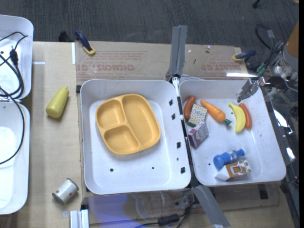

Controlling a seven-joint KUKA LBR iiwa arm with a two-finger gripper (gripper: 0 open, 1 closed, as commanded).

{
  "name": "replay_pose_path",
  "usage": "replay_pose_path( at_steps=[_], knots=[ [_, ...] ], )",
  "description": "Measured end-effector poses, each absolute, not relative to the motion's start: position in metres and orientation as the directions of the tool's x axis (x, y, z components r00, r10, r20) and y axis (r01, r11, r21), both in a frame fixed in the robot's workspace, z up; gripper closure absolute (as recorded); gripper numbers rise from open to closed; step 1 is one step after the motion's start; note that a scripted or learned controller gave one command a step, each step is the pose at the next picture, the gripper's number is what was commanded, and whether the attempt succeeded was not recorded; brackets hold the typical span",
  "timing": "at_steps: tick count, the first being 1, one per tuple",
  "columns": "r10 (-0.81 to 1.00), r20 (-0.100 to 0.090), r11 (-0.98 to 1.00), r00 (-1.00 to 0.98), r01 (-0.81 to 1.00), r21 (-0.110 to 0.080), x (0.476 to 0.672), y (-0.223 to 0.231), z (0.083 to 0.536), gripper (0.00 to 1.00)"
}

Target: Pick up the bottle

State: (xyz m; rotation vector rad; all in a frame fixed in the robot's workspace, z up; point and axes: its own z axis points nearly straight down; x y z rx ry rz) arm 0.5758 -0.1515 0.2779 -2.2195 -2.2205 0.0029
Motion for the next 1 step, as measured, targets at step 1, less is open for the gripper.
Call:
replay_pose_path(
  at_steps=[1],
  knots=[
    [1.000,-0.002,-0.007,0.007,1.000,-0.002,0.6036,-0.1743,0.2823,0.00]
  ],
)
